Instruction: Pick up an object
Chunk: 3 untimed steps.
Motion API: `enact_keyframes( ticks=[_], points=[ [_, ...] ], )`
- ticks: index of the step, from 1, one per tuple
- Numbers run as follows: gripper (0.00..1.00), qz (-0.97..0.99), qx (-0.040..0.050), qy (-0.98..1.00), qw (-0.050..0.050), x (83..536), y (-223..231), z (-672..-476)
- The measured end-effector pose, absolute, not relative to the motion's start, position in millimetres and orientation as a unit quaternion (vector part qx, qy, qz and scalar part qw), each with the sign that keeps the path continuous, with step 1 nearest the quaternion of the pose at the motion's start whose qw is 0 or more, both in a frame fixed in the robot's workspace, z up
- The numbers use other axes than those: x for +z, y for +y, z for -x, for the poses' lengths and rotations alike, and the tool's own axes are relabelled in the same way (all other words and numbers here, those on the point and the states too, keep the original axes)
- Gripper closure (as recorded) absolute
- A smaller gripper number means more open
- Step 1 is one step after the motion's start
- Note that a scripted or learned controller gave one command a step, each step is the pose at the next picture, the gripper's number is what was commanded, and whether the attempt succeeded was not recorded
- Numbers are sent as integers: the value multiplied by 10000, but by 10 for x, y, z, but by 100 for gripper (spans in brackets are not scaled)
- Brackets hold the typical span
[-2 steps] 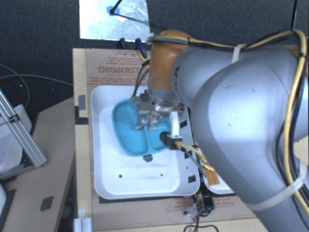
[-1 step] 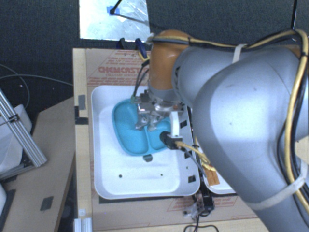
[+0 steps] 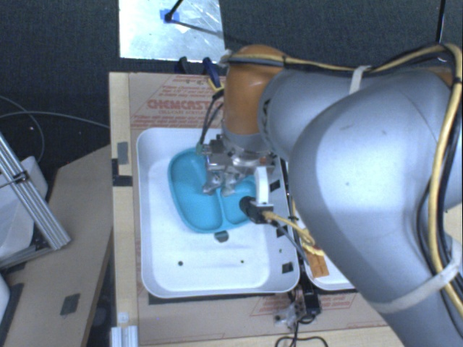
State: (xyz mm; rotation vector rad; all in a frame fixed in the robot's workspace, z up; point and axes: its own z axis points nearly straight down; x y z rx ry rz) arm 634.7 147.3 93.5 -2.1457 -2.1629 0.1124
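Observation:
A blue plastic dish (image 3: 194,192) lies in the left white bin (image 3: 163,266), towards its upper middle. My gripper (image 3: 221,185) hangs down over the dish's right half, its metal fingers reaching onto the blue surface. The big grey arm with its orange band (image 3: 242,92) covers the bin's right side and most of the right bin. A small dark object (image 3: 221,236) lies just below the dish on the bin floor.
The bins stand on a cardboard sheet (image 3: 170,100) with red print. A shiny foil square (image 3: 170,16) lies behind it. Yellow cables (image 3: 293,230) run along the arm near the bin's right rim. Metal rails (image 3: 29,201) stand at the far left.

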Motion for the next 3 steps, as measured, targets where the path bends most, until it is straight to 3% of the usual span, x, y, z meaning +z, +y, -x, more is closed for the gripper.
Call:
enact_keyframes(
  ticks=[1, 2, 3],
  points=[
    [100, 7037, 325, -7084, 432, 931, 1427, -6304],
    [100, 7056, -54, -7086, -18, 2344, 1291, -5635],
    [100, 7058, 13, -7084, 11, 1782, 1385, -5698]
  ],
)
